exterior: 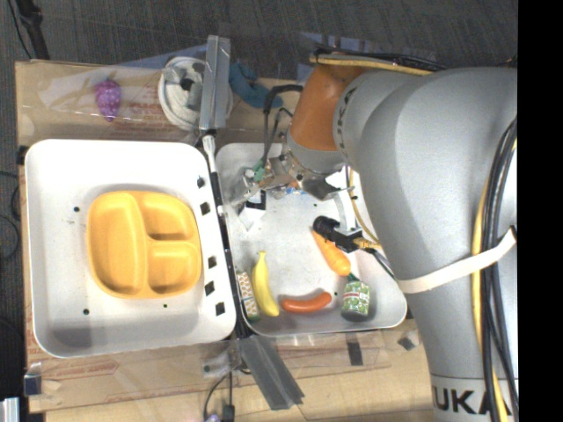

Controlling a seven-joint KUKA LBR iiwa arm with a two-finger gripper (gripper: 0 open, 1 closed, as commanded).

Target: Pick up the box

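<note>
While low in the right bin (387, 310), hand (264, 181) | box (246, 293) (far end) well apart | hand state: cannot tell

Arm casing (440, 174): showing as smooth grey shell with a soft sheen, its orange band (315, 112) looking satin.
Bins (53, 183): appearing as smooth white plastic, mostly matt.
Divided tray (145, 240): looking like yellow moulded plastic, catching a faint gloss.
Banana (264, 285): showing as smooth, slightly shiny plastic.
Sausage (306, 302): gleaming like glossy plastic.
Bench top (62, 90): reading as matt brown cardboard or wood, hard to tell under clear film.
Floor (132, 7): appearing as dark, rough carpet.
</note>
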